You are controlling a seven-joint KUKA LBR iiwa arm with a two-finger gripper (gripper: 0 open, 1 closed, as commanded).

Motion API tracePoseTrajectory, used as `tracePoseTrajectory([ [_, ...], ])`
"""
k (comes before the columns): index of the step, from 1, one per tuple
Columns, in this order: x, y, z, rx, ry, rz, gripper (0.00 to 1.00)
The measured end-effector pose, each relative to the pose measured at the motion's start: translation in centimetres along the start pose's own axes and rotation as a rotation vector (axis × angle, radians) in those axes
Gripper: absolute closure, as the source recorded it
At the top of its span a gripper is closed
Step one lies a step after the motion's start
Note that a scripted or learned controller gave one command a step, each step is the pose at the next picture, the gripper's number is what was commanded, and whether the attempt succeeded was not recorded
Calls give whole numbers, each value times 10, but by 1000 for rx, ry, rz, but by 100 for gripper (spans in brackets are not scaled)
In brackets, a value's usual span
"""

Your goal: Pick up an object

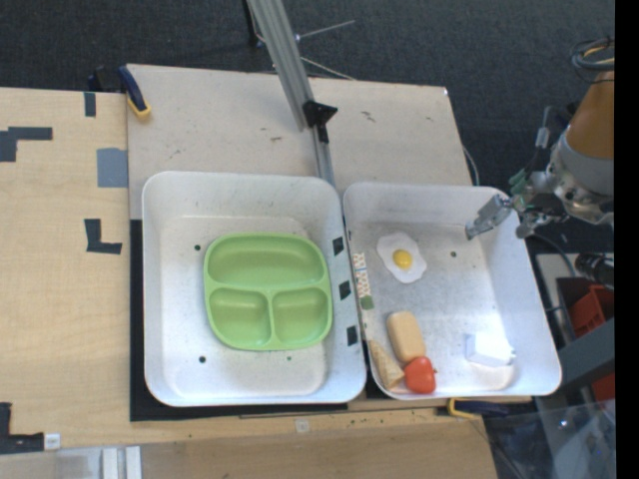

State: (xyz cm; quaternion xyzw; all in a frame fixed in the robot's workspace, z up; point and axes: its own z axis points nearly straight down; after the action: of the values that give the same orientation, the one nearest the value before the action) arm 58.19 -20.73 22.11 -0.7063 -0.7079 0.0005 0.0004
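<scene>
1. Camera view, looking down at a slant: two shallow white bins sit side by side on the surface (pixel 250 118). The left bin (pixel 160 297) has a green divided plate (pixel 268 289) lying flat in it.
2. The right bin (pixel 529 297) has the pickable stuff: a fried egg toy (pixel 401 258) near its upper left, a tan bread-roll thing (pixel 404 335) lower down, and a red tomato (pixel 420 375) touching the roll's lower end, right by the front wall. A small white object (pixel 489 349) sits off toward the lower right corner.
3. The gripper (pixel 491 215) hangs over the right bin's upper right edge, well apart from all the items. It's too small and blurry here, so can't tell how its fingers stand. Nothing visibly held.
</scene>
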Motion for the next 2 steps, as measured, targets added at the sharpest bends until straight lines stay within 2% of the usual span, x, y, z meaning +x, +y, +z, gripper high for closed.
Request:
tracePoseTrajectory([
  [1,0,0,0,0,0,0,0],
  [2,-2,-11,52,5,0,1,0],
])
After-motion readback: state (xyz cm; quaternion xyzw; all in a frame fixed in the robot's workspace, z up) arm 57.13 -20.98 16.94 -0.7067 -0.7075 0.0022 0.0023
